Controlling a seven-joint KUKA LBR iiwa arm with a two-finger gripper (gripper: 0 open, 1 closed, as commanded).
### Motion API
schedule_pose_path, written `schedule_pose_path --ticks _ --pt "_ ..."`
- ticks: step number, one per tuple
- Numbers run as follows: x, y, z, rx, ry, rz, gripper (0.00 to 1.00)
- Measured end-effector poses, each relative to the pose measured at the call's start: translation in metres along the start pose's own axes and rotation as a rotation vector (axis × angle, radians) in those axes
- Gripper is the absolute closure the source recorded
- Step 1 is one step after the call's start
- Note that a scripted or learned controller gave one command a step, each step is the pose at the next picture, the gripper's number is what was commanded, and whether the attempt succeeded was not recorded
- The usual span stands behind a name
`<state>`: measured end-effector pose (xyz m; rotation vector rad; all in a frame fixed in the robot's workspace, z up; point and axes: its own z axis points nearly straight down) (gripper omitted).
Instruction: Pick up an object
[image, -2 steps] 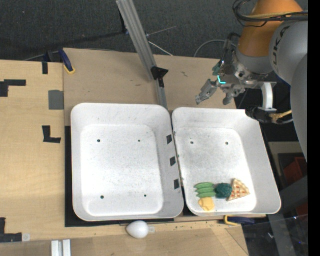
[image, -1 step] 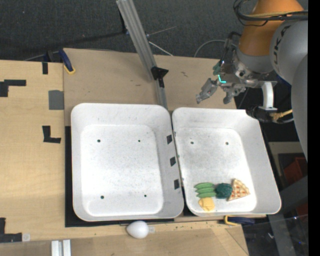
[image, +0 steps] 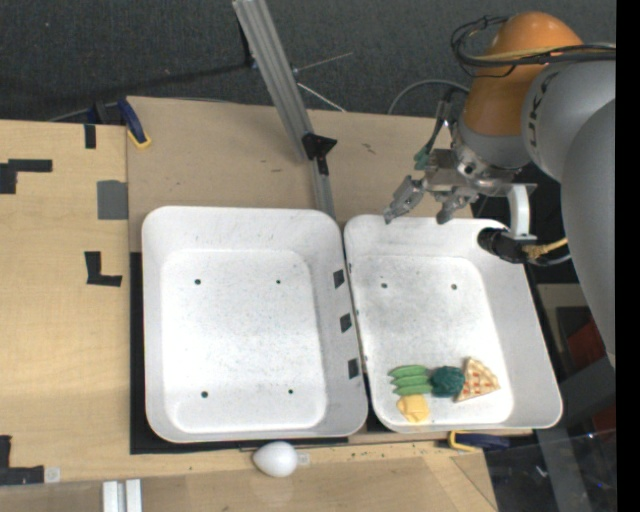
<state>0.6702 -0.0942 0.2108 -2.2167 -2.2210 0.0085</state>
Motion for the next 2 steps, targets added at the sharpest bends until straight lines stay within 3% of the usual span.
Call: schedule_pose_path --ticks 2 --pt "-0.004 -0.002 0.118 0.002 0.001 0.0 0.0"
